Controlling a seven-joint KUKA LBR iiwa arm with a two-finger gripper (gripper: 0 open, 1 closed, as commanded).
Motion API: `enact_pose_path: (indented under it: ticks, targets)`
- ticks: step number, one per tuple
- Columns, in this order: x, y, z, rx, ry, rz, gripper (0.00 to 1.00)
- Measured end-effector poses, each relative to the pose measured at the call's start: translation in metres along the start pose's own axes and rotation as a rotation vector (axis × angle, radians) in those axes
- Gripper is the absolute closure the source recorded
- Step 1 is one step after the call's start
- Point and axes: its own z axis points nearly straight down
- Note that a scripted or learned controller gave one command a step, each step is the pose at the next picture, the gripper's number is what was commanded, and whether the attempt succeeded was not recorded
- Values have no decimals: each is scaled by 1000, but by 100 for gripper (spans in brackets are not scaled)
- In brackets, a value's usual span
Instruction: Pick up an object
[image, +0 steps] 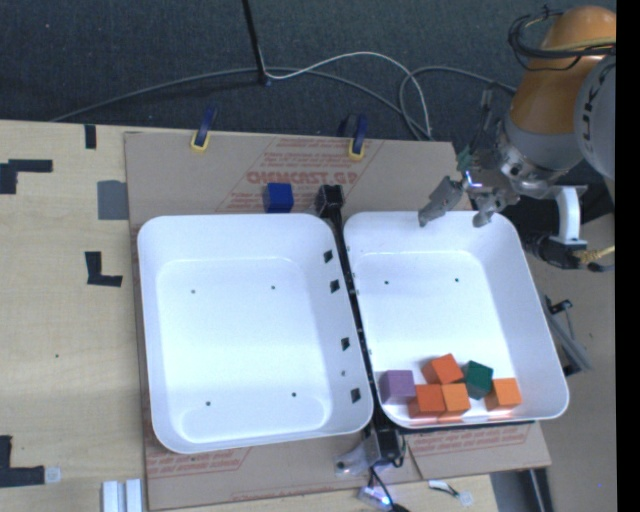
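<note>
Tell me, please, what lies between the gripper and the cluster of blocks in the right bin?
In the camera view, just bare white floor of the right bin separates the open gripper from the blocks.

A small heap of blocks lies bunched in the near corner of the right bin (520, 270), close against its front wall. A purple block (398, 385) sits at the heap's left end, square and flat on the bin floor. Just beside it are orange blocks: one tilted block (442, 369) at the back, two (431, 400) (455, 398) side by side in front (touching each other), and another (505, 392) at the far right. A dark green block (478, 377) rests between the orange ones, turned at an angle.
</note>
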Motion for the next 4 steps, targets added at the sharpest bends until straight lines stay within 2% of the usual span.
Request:
enact_pose_path:
  ticks: [1,2,3,4]
  targets:
    - [37,-72,69,6,1,-1,0]
    - [-5,-101,66,1,-1,4,0]
    - [-56,-70,169,6,0,2,0]
    - [-81,-8,165,-2,-1,-1,0]
